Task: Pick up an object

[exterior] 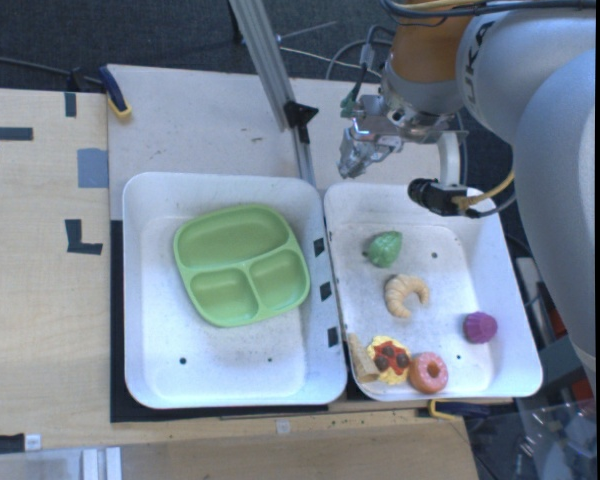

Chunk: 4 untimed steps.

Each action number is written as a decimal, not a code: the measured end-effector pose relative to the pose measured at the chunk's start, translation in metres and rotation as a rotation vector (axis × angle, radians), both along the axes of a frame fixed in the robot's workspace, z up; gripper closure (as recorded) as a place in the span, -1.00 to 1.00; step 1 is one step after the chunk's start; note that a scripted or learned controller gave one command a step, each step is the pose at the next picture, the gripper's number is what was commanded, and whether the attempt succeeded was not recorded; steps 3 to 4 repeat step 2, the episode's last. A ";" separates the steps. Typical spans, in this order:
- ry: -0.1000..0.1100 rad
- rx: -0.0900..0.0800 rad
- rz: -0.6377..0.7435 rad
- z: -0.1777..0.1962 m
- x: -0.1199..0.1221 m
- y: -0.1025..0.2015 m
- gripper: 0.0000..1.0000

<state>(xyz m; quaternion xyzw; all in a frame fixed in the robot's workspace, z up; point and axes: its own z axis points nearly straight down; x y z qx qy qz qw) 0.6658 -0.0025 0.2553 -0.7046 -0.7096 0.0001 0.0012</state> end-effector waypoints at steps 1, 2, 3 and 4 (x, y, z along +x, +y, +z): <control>0.001 -0.001 0.000 -0.020 0.006 0.058 1.00; 0.000 -0.001 -0.001 -0.022 0.006 0.103 1.00; 0.000 -0.001 -0.001 -0.022 0.006 0.103 1.00; 0.000 -0.001 -0.001 -0.022 0.006 0.103 1.00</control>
